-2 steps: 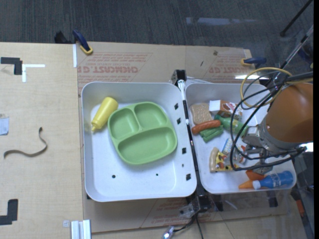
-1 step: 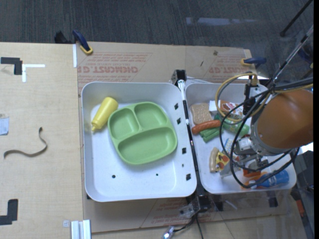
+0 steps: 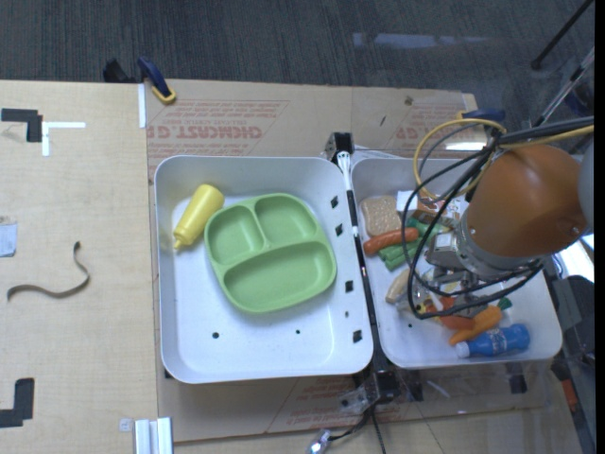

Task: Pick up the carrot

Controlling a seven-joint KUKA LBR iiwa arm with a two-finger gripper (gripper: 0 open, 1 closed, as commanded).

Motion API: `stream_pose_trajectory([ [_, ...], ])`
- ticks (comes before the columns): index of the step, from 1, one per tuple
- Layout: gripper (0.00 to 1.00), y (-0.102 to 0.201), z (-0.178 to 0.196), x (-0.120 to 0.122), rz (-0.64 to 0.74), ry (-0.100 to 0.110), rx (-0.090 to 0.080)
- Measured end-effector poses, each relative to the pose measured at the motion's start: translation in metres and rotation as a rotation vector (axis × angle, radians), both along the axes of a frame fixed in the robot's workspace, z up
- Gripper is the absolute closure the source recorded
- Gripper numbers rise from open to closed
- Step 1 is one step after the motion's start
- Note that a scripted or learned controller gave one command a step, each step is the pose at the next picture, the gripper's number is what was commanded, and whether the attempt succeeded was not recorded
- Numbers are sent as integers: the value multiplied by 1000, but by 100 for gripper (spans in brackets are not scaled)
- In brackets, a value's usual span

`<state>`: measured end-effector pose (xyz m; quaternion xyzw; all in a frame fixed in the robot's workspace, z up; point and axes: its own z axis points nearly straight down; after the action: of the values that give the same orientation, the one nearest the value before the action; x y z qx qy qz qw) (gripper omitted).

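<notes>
An orange carrot (image 3: pixel 477 322) lies near the front of the right bin (image 3: pixel 402 348), just behind a blue bottle (image 3: pixel 493 343). The arm's orange band (image 3: pixel 525 201) hangs over this bin. Below it the gripper (image 3: pixel 444 265) sits low among the toy food, to the upper left of the carrot. Cables and the wrist hide its tips. A second orange-red long piece (image 3: pixel 388 242) lies at the bin's left side.
A bread slice (image 3: pixel 381 214) and a green piece (image 3: pixel 397 258) crowd the right bin's left half. The left bin (image 3: pixel 189 348) holds a green divided plate (image 3: pixel 271 251) and a yellow bottle (image 3: pixel 196 214). Black and yellow cables (image 3: pixel 444 149) loop around the wrist.
</notes>
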<state>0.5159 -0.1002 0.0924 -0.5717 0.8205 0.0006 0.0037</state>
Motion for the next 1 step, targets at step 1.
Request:
stream_pose_trajectory([
  [1, 0, -12, 72, -30, -132, 2, -2],
])
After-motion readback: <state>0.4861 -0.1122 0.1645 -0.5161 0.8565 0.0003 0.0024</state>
